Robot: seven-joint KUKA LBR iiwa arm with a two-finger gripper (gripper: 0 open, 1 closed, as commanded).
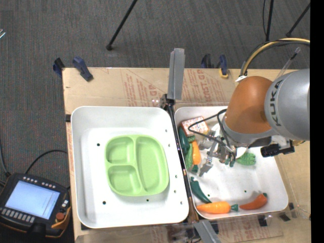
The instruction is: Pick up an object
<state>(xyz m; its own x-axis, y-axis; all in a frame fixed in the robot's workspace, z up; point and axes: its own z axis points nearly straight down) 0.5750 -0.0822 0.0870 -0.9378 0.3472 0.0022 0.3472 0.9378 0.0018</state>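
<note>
My gripper [217, 161] hangs low over the right bin [276, 178], near its left-middle part, below the orange-banded wrist. It stands open, and I see nothing between its fingers [206, 166]. Just left of it lie an orange piece [195, 152] and a green piece [187, 153] against the bin's left wall. A light green toy [247, 159] lies just to its right. A carrot [217, 207] and a red-orange pepper [254, 201] lie along the front wall. A dark green piece [198, 190] lies at the front left.
A red and white packet [195, 125] lies in the right bin's back left corner. The left bin [83, 135] holds a light green divided plate [136, 165]. A teach pendant [33, 201] sits off the bench at lower left.
</note>
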